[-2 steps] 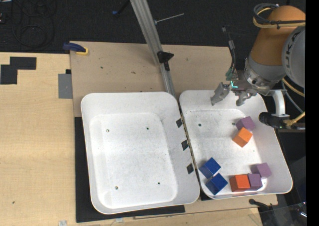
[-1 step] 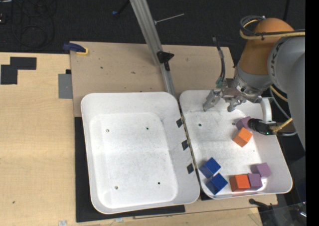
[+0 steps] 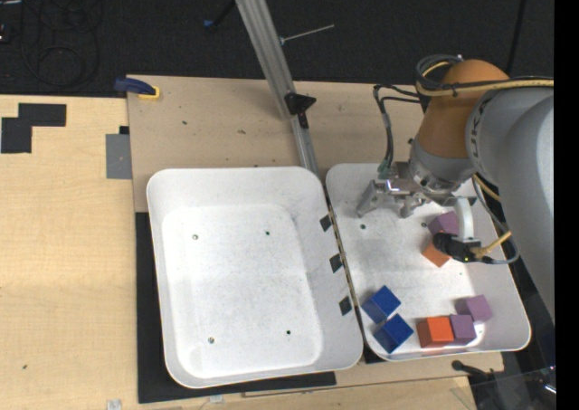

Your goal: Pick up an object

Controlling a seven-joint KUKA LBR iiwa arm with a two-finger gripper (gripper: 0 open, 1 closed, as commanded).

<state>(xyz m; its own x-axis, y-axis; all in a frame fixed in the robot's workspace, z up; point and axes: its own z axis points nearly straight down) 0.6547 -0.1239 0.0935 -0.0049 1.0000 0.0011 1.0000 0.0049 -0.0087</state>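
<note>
Reaching: grey KUKA arm w/ orange band (image 3: 452, 119) comes in from the right, over the upper part of the right bin.
Tool: two-finger metal tool (image 3: 391, 204) sits low over the right shallow white plastic bin (image 3: 398, 259), near its upper-left area. Fingers look spread apart, one to the left, one to the right, nothing between them.
Nearest obj: small purple foam block (image 3: 445, 222), right of the tool, partly behind a black cable piece; just below it a small orange-brown block (image 3: 436, 256). Both near the bin's right-centre, not touching the tool.
Blue objs: two dark blue cubes, upper blue cube (image 3: 383, 302) and lower blue cube (image 3: 394, 334), touching or nearly so, at the bin's lower-left.
Bottom row: bright orange-red cube (image 3: 439, 330) beside a light purple cube (image 3: 462, 328), w/ another purple cube (image 3: 476, 309) just above-right; all by the bin's bottom rim.
Look: blocks are small, matte, solid-colour, roughly cubic; some tilted.
Left bin: left shallow white plastic bin (image 3: 240, 277), side by side w/ the right one, black clips btwn them.
Desk: light wooden desk (image 3: 199, 123) carries both bins; slanted silver aluminium rail (image 3: 271, 64) rises from btwn the bins toward the top.
</note>
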